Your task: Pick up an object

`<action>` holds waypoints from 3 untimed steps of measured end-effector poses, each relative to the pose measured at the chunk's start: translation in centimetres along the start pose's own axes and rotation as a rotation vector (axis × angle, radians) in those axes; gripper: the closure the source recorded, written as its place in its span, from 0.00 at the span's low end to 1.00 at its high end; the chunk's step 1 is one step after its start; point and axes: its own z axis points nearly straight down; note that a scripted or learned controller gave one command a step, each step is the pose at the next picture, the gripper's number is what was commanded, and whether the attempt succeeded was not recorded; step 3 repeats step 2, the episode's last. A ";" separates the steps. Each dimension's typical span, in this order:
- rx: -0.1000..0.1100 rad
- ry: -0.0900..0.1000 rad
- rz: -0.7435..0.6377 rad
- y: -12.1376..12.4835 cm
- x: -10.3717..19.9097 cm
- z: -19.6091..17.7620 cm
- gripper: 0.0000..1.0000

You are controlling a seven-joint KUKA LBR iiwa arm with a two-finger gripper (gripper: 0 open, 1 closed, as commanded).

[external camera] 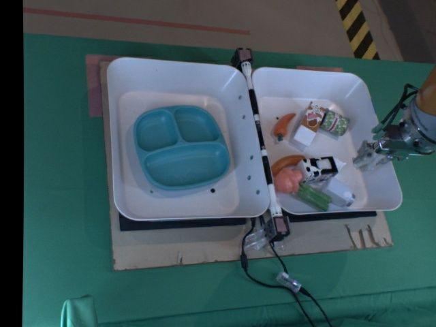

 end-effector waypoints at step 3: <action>-0.002 -0.002 -0.001 0.0 0.0 -3.8 1.00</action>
